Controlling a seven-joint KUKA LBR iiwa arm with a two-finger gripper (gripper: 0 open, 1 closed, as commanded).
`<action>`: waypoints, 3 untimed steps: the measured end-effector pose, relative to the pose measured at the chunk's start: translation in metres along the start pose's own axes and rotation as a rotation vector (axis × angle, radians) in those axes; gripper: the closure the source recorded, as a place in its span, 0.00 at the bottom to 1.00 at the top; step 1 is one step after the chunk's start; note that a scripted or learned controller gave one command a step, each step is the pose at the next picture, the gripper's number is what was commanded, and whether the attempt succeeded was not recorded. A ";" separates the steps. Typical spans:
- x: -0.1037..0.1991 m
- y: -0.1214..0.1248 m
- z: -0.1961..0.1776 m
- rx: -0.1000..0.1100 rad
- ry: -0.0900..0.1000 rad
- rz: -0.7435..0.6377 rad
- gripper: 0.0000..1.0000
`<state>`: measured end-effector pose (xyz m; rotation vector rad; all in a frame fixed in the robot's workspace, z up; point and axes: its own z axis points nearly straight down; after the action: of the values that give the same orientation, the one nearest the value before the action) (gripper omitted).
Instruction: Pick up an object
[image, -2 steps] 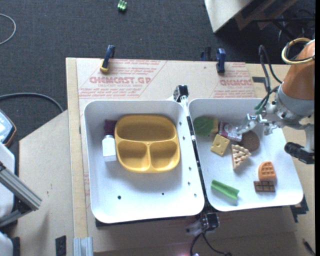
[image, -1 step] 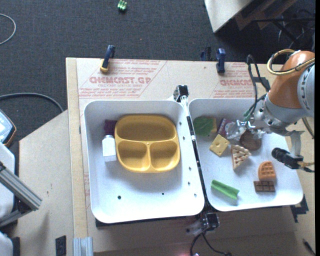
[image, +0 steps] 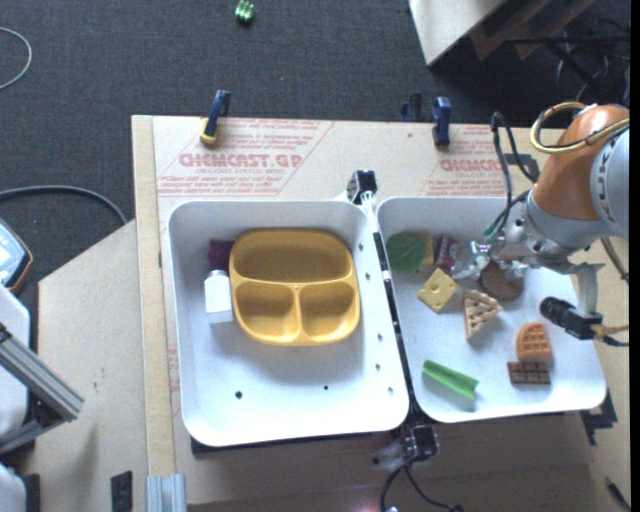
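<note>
Cardboard-topped bench (image: 300, 150), two white bins clamped so they stay put. Food toys loose in right bin (image: 590, 395), right of yellow tray (image: 293, 285). Gripper (image: 487, 262) low over brown piece (image: 503, 285); grip unreadable.

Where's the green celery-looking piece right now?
The green piece lies in the right bin, near its front edge, below the cheese wedge and left of the chocolate bar.
</note>
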<state>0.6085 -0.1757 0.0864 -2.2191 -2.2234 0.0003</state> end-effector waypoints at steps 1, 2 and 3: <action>-0.002 0.002 -0.013 -0.009 -0.005 0.000 1.00; -0.001 -0.006 -0.061 -0.005 -0.002 0.003 1.00; -0.004 -0.008 -0.106 -0.007 -0.003 0.003 1.00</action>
<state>0.6002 -0.1802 0.1923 -2.2270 -2.2257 -0.0044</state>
